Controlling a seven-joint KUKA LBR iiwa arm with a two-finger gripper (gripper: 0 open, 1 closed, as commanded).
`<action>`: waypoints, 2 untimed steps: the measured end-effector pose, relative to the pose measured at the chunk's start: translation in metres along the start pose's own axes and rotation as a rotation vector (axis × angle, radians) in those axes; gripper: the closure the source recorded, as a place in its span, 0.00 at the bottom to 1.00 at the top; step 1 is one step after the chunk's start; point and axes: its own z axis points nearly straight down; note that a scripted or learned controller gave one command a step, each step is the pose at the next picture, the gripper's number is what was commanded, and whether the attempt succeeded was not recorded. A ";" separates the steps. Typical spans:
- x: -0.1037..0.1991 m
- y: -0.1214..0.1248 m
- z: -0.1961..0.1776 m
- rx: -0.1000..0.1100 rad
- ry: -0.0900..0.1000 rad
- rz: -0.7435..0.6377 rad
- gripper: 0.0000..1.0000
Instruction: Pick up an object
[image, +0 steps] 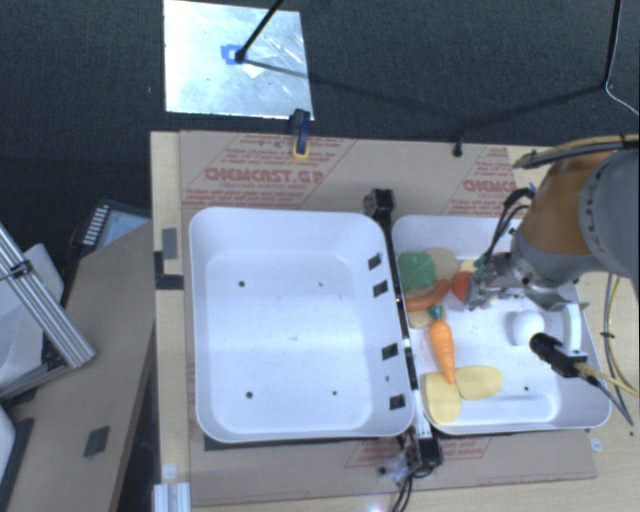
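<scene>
Arm came in from the right over the right bin (585, 410). Gripper (484, 290) sat low near that bin's upper-middle, just beside a red/orange item (461, 286), possibly touching it. Whether the jaws were apart, clenched, or grasping anything: could not tell, the wrist blocked the view.

Candidate objects, all in the right bin:
- green block (417, 268) at the upper left corner, against the divider side
- red/orange item next to the gripper, too occluded to name
- toy carrot (442, 345) lying lengthwise down the left side, green tip at top
- two pale yellow pieces (478, 381) near the lower left, touching or overlapping the carrot's narrow end
- a small white rounded thing (523, 325) right of centre, hard to read against the bin

Left bin (200, 330) held nothing to pick.

Judgement: step in hand was the descent/grasp on the red/orange item. To do it well:
- centre the tool on the item, not its edge; it was crowded by the green block
- approach straight down, avoid nudging the neighbours
- close fully before lifting, lift vertically
- confirm something is actually between the pads before calling it a pick

Risk: clutter at the upper left could cause a double grab or a slip.
</scene>
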 end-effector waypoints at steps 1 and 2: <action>0.026 0.046 -0.022 -0.003 0.000 -0.003 1.00; 0.054 0.089 -0.148 -0.015 -0.001 -0.004 1.00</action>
